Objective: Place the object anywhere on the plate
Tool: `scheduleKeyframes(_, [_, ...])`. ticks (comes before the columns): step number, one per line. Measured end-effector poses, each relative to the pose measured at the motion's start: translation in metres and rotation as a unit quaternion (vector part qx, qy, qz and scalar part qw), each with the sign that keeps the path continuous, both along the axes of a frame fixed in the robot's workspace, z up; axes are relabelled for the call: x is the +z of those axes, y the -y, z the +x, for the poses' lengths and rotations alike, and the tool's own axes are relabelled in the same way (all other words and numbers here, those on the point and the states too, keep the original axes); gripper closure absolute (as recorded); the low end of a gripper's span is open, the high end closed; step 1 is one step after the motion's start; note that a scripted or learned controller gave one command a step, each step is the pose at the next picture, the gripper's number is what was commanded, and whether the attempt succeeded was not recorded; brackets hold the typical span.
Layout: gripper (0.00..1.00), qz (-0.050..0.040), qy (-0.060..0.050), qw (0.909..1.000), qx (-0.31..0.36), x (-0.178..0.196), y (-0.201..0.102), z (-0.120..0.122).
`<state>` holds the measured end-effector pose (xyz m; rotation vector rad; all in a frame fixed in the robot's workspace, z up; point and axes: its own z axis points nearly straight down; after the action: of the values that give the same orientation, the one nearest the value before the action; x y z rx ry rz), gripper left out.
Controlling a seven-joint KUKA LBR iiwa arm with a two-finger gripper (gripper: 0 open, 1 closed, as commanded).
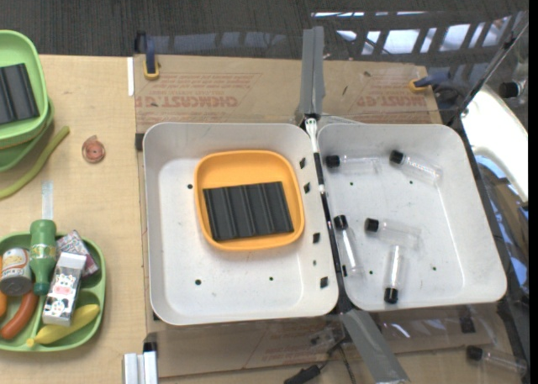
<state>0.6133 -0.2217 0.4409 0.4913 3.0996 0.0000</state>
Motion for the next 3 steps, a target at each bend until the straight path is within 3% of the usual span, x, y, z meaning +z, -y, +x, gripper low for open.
scheduleKeyframes(1, [1.0, -0.0003, 0.001, 0.9911, 0.133, 0.0006, -0.0003, 0.0394])
scheduleKeyframes(2, [1.0, -0.0007, 0.001, 0.9624, 0.272, 0.0011, -0.0002, 0.0429])
scheduleKeyframes(3, [1.0, -0.0009, 0.001, 0.9042, 0.427, 0.0012, -0.0005, 0.047])
